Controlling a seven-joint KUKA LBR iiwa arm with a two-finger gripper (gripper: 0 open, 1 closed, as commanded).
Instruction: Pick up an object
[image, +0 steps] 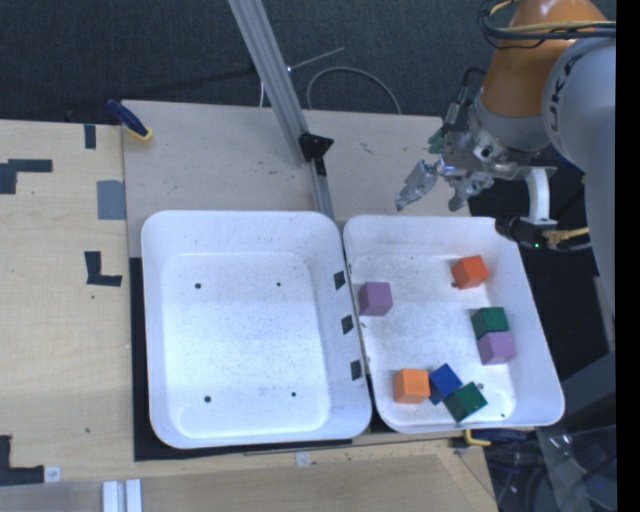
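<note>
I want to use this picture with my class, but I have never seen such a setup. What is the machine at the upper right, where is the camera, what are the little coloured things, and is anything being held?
The machine is a robot arm, grey with an orange band, reaching in from the right. At its end is a two-finger gripper, its fingers spread, hovering above the far edge of the right bin with nothing between them. The single camera looks down at a slant on a bench with two shallow white bins. The right bin holds seven small blocks: two orange, two purple, two green and one blue. The left bin shows just small dark dots.
</note>
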